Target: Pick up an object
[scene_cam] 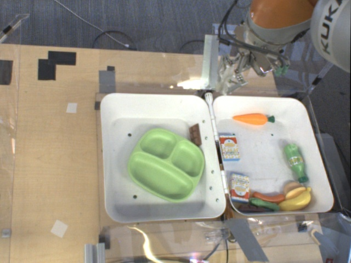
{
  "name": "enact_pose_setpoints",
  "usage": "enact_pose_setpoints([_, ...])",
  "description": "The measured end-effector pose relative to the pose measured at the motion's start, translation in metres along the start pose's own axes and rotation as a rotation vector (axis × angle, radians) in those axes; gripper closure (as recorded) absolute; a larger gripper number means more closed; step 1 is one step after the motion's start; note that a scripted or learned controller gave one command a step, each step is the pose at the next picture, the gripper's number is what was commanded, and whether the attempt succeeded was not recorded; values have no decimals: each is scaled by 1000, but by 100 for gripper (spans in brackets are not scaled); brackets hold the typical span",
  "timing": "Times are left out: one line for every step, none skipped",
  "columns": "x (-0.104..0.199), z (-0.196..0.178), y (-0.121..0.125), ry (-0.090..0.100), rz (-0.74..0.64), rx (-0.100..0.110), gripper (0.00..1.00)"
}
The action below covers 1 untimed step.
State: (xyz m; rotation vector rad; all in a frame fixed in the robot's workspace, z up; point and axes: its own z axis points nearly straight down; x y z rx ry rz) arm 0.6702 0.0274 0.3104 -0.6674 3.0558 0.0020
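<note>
While the gripper (pixel 235 75) hovers, carrot (pixel 250 119) lies crosswise, leaves rightward

Wooden bench (pixel 49 163) bears two white bins (pixel 118 119), side by side.

**Our arm up high**

We see our arm (pixel 307 10) at the top right. It is grey, with an orange band just above the wrist. Black cables run along it. Our gripper (pixel 235 76) hangs down from the wrist, its thin metal fingers pointing down, with nothing held between them
</note>
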Motion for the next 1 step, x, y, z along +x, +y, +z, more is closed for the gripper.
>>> enact_pose_setpoints([-2,-15,-1,-12,1,4,100])
